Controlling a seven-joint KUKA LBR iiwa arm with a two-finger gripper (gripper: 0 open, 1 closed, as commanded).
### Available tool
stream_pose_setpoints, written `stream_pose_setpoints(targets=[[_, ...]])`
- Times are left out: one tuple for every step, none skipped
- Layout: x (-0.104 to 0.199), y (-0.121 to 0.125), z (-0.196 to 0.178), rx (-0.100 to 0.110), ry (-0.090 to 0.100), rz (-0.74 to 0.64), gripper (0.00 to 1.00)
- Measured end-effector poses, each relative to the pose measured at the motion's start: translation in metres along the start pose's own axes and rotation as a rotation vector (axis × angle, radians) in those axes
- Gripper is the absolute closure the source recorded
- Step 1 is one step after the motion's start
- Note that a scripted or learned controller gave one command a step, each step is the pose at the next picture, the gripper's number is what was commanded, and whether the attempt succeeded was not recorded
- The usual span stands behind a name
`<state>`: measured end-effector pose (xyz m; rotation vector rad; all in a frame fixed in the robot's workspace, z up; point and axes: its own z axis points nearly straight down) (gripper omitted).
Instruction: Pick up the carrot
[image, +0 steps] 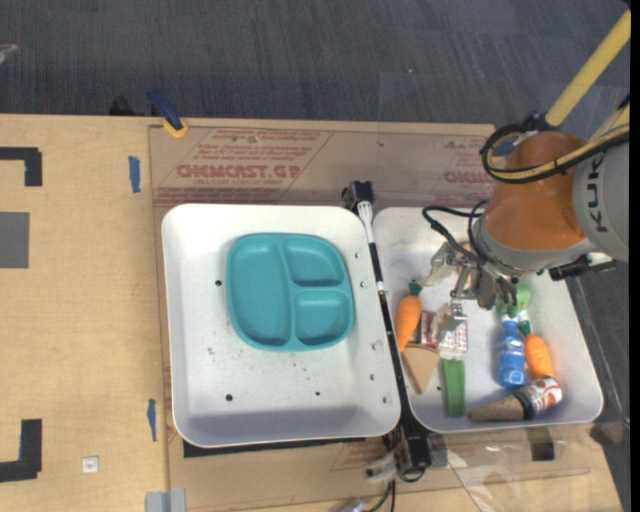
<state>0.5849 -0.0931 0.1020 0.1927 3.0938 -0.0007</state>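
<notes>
Camera view: two bins (190, 300); one carrot (408, 318); one gripper (462, 290) above, grip state unclear.

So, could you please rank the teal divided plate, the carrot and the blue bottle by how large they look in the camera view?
1. teal divided plate, by far the largest.
2. carrot and blue bottle: these look alike in size, so I would not rank them.
</notes>
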Motion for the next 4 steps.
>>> stream_pose_setpoints(targets=[[0.0, 0.0, 0.001, 0.002, 0.004, 0.009, 0.0], [0.002, -0.003, 0.002, 0.004, 0.007, 0.108, 0.0], [0.008, -0.008, 0.003, 0.01, 0.011, 0.356, 0.0], [0.017, -0.119, 0.0, 0.0, 0.015, 0.138, 0.0]])
